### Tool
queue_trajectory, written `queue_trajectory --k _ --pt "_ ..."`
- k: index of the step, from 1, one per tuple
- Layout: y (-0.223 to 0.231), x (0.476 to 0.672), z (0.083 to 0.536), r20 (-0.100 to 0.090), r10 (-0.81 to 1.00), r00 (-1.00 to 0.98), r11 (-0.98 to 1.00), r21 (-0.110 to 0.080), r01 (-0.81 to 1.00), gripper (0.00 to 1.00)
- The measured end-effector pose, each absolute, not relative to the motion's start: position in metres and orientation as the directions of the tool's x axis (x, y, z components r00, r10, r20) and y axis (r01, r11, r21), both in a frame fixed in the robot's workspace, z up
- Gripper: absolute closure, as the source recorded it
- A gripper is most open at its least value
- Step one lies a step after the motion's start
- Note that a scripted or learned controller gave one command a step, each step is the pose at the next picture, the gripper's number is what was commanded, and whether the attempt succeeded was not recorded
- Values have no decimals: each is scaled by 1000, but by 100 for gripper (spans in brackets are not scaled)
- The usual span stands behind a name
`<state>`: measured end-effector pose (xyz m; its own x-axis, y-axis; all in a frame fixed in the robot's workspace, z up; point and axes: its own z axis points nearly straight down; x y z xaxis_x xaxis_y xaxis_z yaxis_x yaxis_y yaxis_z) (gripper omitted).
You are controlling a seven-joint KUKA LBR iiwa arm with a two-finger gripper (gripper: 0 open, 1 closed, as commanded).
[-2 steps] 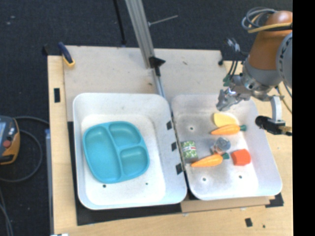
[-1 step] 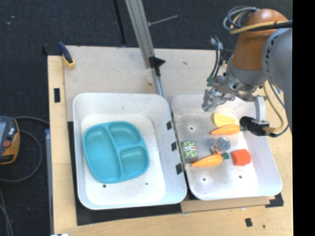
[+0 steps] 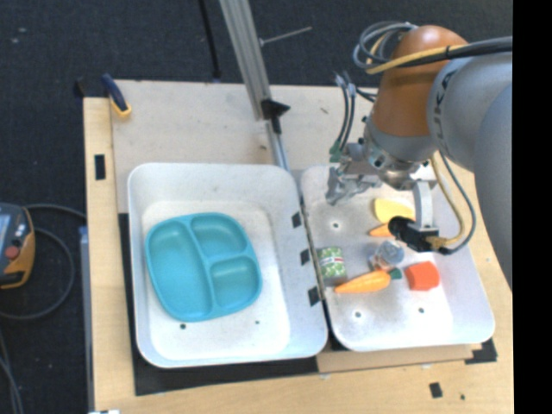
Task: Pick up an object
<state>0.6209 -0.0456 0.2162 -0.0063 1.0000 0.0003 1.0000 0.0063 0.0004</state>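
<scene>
Left bin: one teal divided plate | right bin: one carrot, one orange block, one green packet, one yellow piece | gripper hangs over right bin's far-left corner, grip state unclear

Two bins side by side on the bench. Left bin holds a divided plate, lying left of centre. Right bin holds the rest, all placed w/ ref. to the carrot: small can just left of it, block just right, bottle just behind — wedge further behind. Gripper hangs over the bin's back-left corner, behind the can. Metal post stands behind both bins; clamp at the bench's back-left corner.
</scene>
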Motion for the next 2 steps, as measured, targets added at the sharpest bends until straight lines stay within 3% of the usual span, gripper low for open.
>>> queue_trajectory --k 2 --pt "62 585 242 3 1000 -9 9 1 1000 100"
